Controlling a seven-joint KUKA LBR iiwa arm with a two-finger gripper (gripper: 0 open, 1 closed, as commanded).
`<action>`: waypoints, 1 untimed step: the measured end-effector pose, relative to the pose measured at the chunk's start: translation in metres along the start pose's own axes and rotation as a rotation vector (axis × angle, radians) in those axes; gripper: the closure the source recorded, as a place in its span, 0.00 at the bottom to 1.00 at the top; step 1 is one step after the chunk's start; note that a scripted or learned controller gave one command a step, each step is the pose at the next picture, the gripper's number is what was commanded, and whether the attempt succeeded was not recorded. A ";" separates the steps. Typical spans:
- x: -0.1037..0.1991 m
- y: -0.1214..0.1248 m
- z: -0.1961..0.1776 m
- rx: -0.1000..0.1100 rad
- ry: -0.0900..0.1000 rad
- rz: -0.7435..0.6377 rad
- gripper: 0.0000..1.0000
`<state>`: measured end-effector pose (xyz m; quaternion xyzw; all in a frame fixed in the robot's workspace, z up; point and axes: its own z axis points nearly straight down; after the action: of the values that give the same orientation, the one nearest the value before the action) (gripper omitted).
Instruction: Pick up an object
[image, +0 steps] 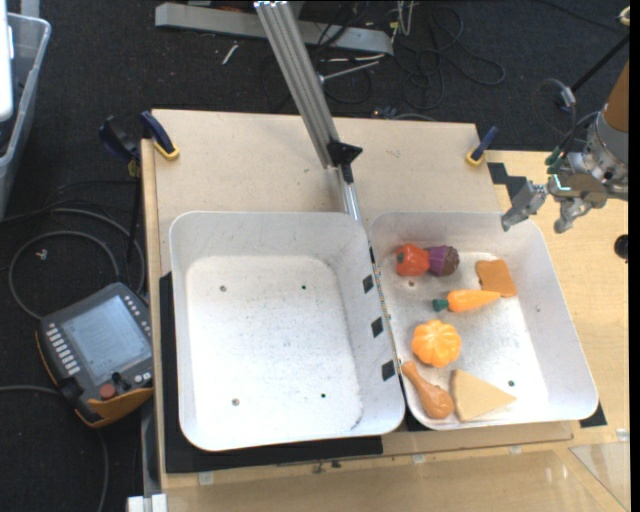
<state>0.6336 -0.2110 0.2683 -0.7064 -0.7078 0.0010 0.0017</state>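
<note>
One fixed overhead camera looks slantwise down on both bins (200, 240).

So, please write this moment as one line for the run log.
stage: approach | gripper: open, above right bin's far corner, holding nothing | right bin: toy food, untouched | left bin: no change

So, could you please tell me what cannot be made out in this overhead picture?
- The arm in the camera view: cut off by the right edge above the tool.
- The purple toy in the right bin: too small and blurred to identify, and partly hidden by the red toy against it.
- The handheld screen on the floor: too blurred to read.
</note>
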 end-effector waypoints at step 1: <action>0.000 0.001 -0.003 -0.004 -0.001 -0.002 0.00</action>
<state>0.6344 -0.2105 0.2708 -0.7057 -0.7085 0.0002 0.0000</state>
